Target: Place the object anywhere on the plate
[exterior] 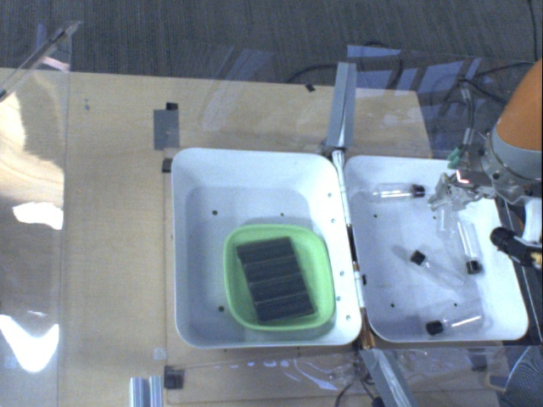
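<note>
arm (519,130): reaching in from the right, hanging over the top-right corner of the right bin (509,325).
end effector (458,189): hovering low above the tubes; can't tell how it's set or whether it's carrying anything, too small and cluttered.
objects: several clear tubes with black caps lying loose in the right bin: one near the top (397,192), one on the right (468,246), one near the front (454,322), plus a stray black cap (417,259). Nothing on the plate yet.
plate (316,246): green, sitting in the left bin (195,253), with a dark ribbed block (273,279) taking up most of it.
why: bins are splitting pick side from drop side.
read: looking like the pick stage; drop spot is getting tight, only the rim margin is free.
</note>
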Motion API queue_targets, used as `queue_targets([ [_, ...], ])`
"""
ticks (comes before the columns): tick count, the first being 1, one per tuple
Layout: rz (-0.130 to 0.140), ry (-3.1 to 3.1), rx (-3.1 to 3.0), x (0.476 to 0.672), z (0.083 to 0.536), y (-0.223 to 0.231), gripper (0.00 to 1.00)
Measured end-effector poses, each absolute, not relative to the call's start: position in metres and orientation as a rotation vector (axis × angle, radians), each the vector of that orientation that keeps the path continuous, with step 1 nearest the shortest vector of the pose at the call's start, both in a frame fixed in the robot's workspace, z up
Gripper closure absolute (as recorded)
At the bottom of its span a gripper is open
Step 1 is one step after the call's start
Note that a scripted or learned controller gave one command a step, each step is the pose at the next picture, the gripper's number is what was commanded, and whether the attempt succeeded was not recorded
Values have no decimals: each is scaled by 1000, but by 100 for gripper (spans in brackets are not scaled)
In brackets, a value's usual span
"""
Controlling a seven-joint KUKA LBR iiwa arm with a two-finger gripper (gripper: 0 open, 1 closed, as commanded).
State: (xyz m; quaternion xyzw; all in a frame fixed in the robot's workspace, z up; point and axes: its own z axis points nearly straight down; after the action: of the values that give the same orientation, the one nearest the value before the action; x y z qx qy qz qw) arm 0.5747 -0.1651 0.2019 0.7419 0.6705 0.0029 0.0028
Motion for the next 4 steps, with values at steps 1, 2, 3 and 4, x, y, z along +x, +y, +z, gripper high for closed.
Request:
queue_targets([
  [1, 4, 2237, 2202, 541, 130, -87, 100],
  [2, 6, 2375, 2052, 488, 189, -24, 100],
  [3, 12, 2372, 2048, 491, 199, -24, 100],
  [4, 5, 2489, 1911, 519, 185, 0, 100],
])
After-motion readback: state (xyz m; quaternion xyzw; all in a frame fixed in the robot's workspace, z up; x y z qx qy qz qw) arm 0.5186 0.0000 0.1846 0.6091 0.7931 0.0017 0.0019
